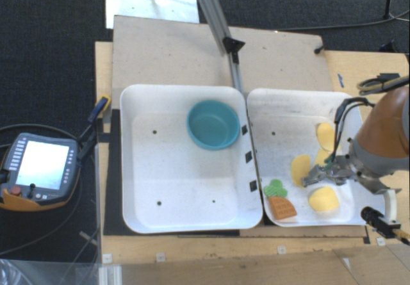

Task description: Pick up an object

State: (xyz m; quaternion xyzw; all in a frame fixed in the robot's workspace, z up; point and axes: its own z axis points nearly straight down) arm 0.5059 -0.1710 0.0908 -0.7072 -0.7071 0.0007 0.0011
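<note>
Bowl (213, 124) in left bin (138, 168)

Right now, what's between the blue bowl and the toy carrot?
In the camera view, bare white floor of the left bin, then the divider between the bins, lie between the blue bowl and the toy carrot.

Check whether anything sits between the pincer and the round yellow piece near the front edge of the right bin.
Nothing visible does. The pincer hangs just above and left of the round yellow toy piece in the right white bin. The orange toy carrot with green top lies off to the left, out of the way.
</note>
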